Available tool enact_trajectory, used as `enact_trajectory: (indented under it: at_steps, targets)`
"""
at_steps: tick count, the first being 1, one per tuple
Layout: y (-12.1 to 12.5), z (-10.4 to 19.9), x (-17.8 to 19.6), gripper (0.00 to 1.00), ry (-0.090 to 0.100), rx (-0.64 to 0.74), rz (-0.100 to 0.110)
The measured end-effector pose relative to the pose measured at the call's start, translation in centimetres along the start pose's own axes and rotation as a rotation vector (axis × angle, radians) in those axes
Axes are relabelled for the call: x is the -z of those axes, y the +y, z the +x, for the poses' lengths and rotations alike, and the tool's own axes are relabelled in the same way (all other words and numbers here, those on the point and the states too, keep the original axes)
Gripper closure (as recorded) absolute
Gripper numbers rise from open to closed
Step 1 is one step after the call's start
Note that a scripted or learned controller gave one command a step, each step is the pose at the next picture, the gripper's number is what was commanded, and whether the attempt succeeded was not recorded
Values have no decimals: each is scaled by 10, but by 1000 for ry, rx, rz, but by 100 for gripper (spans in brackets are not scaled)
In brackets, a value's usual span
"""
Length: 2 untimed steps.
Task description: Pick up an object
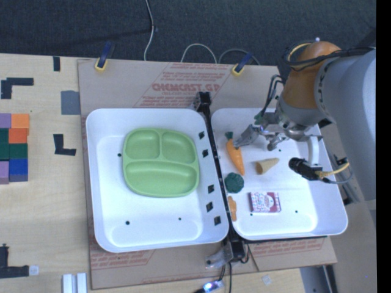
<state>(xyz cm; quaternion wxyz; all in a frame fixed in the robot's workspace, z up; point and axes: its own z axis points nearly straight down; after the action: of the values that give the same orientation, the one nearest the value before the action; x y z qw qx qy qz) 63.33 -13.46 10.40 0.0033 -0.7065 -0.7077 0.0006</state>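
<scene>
In the right bin lie an orange carrot, a tan cone, a dark green round piece, a pink and white carton and a small orange piece against the left wall. My gripper hangs over the upper middle of this bin, just right of the carrot's top and above the cone. Its fingers are spread open, and nothing sits between them.
A green divided plate lies in the left bin. A black divider runs between the bins. The grey arm covers the right bin's upper right corner. Coloured blocks sit at the bench's far left.
</scene>
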Motion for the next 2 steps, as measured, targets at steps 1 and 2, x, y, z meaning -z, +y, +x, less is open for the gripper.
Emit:
enact_trajectory:
  at_steps: [1, 2]
  targets:
    - [1, -1, -7, 0, -5, -1, -7]
    - [-1, 0, -3, 100, -4, 2, 2]
